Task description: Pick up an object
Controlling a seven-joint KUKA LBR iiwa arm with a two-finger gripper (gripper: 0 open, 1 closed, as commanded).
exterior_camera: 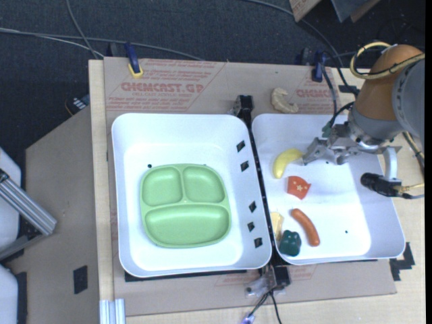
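I see the gripper (322, 150) hanging over the right white plastic bin (351, 245), just right of the yellow plastic banana (285, 161); I cannot tell its state. Below the banana lie a red block (298, 187), an orange sausage (305, 226), and a green pepper (290, 242).

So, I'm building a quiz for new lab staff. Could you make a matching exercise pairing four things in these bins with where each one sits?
Things:
1. green divided plastic tray
2. yellow toy banana
3. orange-red toy sausage
4. dark green toy pepper

Places:
A. right bin, near corner by the divider
B. left bin
C. right bin, just left of the hand
D. right bin, just right of the pepper

Pairs: 1-B, 2-C, 3-D, 4-A
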